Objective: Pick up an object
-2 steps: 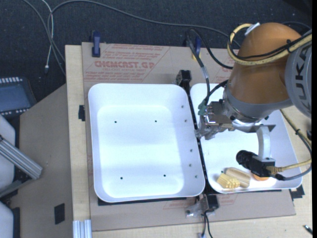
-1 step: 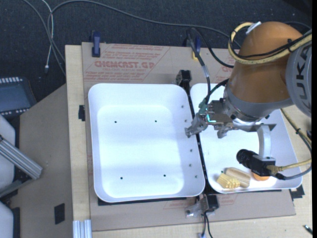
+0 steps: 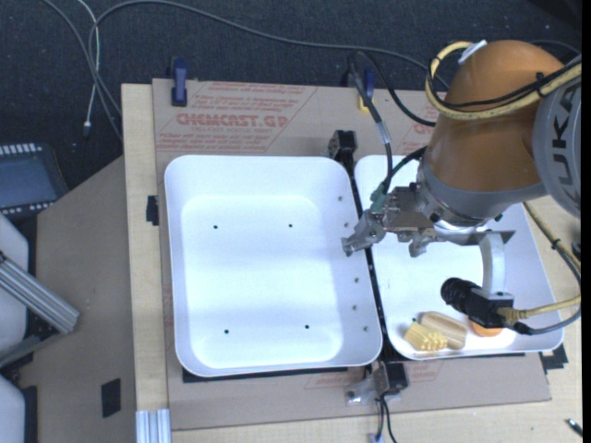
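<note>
Two white bins (image 3: 268, 178); three objects (image 3: 462, 317) in the right one; hand (image 3: 388, 233) state unclear.

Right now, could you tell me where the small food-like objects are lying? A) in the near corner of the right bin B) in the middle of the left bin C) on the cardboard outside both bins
A: the pale yellow piece and the orange piece lie in the near part of the right bin.

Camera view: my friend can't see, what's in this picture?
A robot arm reaches over the right white bin, where a few small toys lie near the front edge. The left white bin sits beside it.
</note>
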